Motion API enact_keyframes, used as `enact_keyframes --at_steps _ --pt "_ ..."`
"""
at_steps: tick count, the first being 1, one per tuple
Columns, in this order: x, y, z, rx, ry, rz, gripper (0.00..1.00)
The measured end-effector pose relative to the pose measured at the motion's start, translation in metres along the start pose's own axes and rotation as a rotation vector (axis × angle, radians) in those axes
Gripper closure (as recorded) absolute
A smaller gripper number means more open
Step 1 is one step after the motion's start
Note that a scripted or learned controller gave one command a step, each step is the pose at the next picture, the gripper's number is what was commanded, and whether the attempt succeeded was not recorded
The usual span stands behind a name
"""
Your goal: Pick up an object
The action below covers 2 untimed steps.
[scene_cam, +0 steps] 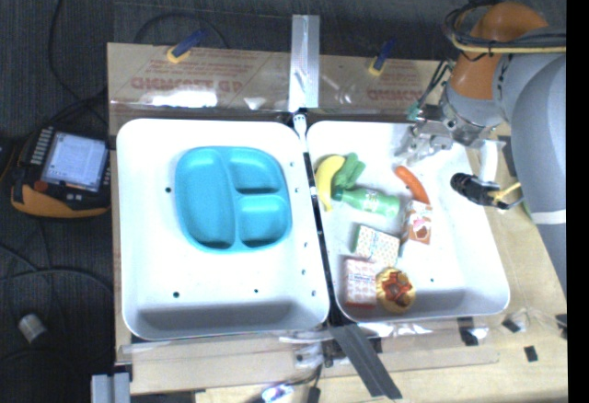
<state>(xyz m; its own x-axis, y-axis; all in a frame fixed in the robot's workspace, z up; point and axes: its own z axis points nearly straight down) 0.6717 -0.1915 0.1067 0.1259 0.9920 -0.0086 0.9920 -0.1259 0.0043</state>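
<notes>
My gripper (421, 140) hangs over the far right corner of the right bin (479, 236), with nothing visible between its fingers. Just below it lies an orange carrot (411, 183). To the left lie a yellow banana (328, 177), a green piece (349, 169) beside it, and a green bottle (370, 201) on its side. Nearer the front sit a small red-and-white carton (420, 228), a pastel patterned pack (376, 243), a pink pack (358, 282) and a red-and-yellow round item (396, 290).
The left bin (147, 291) holds a blue divided plate (234, 195). A metal post (305, 61) stands behind the divide between the bins. A black-and-yellow part (479, 188) of the arm juts over the right bin's right rim. A handheld pendant (64, 169) lies left of the bench.
</notes>
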Motion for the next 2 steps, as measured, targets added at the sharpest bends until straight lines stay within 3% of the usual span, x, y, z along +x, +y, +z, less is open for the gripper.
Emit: enact_keyframes --at_steps 1,2 --pt "0.000 0.000 0.000 0.000 0.000 0.000 0.00" --pt "-0.005 -0.003 0.017 0.005 0.005 -0.092 0.00"
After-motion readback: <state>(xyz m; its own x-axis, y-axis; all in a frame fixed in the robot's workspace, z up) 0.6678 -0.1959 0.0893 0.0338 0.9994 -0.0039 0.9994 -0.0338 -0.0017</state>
